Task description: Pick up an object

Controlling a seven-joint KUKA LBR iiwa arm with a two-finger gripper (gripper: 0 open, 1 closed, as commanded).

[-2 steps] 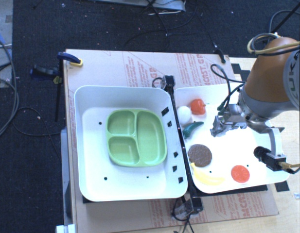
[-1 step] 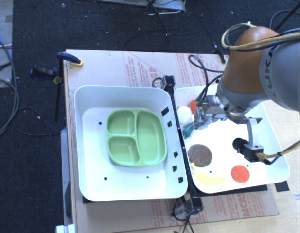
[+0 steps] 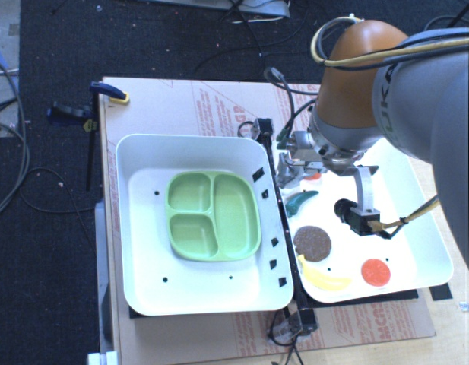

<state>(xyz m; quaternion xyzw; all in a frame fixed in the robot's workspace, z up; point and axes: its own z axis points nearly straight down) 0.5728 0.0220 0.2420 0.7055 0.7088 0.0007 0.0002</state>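
My gripper (image 3: 293,170) hangs low over the far left corner of the right bin (image 3: 424,226), close to the wall between the two bins. Just below it lies a teal, fish-like object (image 3: 301,200). A small red-orange item (image 3: 313,176) peeks out beside the gripper, partly hidden by the wrist. Toward the bin's front lie a brown round disc (image 3: 313,242), a yellow banana (image 3: 324,278) and a red disc (image 3: 375,272).
The left bin (image 3: 143,280) holds a pale green divided plate (image 3: 213,215). The arm's orange band and grey body cover the back right of the right bin. Cables and a blue clamp (image 3: 109,92) lie past the bench's far edge.
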